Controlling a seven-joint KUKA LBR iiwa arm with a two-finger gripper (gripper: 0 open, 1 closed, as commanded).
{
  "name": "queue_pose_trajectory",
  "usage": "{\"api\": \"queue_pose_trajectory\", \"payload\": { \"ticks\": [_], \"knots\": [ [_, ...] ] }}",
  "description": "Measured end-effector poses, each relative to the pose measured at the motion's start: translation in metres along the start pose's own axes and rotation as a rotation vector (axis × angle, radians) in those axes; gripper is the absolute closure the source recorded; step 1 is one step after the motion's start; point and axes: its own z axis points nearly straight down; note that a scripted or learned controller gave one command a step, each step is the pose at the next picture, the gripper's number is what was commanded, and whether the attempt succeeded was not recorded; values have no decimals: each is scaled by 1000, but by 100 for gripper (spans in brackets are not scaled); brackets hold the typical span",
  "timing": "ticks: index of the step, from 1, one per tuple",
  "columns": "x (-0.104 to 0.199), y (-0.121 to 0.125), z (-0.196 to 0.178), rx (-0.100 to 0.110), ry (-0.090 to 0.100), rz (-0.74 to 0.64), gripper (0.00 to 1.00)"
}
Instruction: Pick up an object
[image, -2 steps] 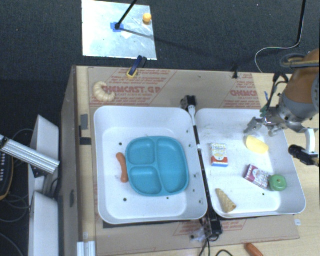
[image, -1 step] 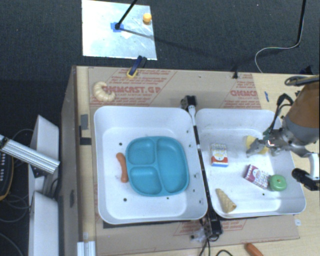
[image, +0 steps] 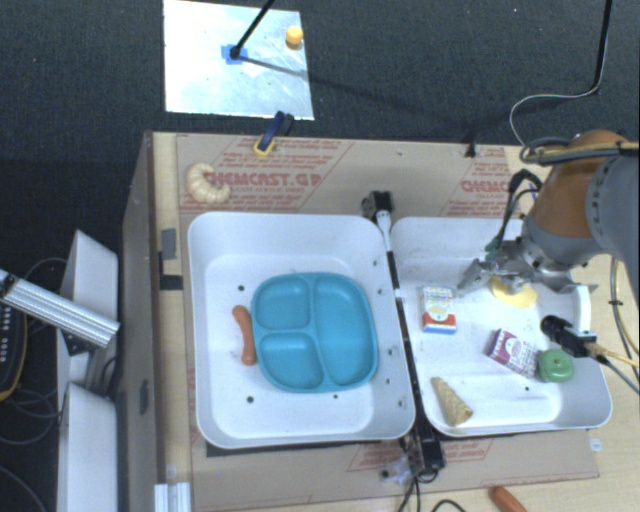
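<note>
Yellow, soft-looking and flat, a small rounded yellow piece (image: 514, 293) lies on the floor of the right-hand white plastic bin (image: 590, 405), directly under the two-finger gripper (image: 503, 272) and partly covered by it; this appears to be the object in hand. The metal fingers are splayed wide apart and slant down toward the bin floor, with nothing between them. To do the step well, the fingers should straddle the yellow piece across its short side before closing, with the tips low enough to reach its edges. Its long axis cannot be read, since the gripper hides much of it. Just left of the gripper and slightly nearer the camera, a small red-and-white carton (image: 438, 309) stands clear of the closing path. Further toward the camera lie a maroon packet (image: 511, 351), a green round lid (image: 555, 366) and a tan cone (image: 452, 399).
</note>
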Motion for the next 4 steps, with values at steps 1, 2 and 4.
{"api": "queue_pose_trajectory", "payload": {
  "ticks": [1,2,4],
  "knots": [
    [-40,14,-23,0,-2,3,0],
    [-39,53,-52,-2,-2,0,0],
    [-39,36,-56,-2,-2,0,0]
  ]
}}
